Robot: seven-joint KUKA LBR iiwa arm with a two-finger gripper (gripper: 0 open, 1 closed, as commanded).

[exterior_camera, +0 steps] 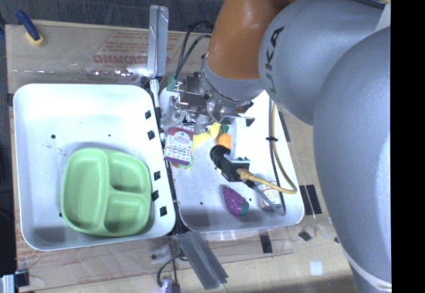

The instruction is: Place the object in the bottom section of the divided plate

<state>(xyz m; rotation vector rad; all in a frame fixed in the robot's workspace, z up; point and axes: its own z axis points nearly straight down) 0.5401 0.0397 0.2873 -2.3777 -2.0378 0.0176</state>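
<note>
The tool (180, 112) (grip state hidden, I cannot tell) hangs over the packet (178, 147); crowded toys may foil a clean pick for the plate (106, 191).

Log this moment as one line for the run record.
arm: over right bin | gripper: low at its left wall, above small packet | green divided plate: in left bin, nothing in it | purple item: right bin
</note>
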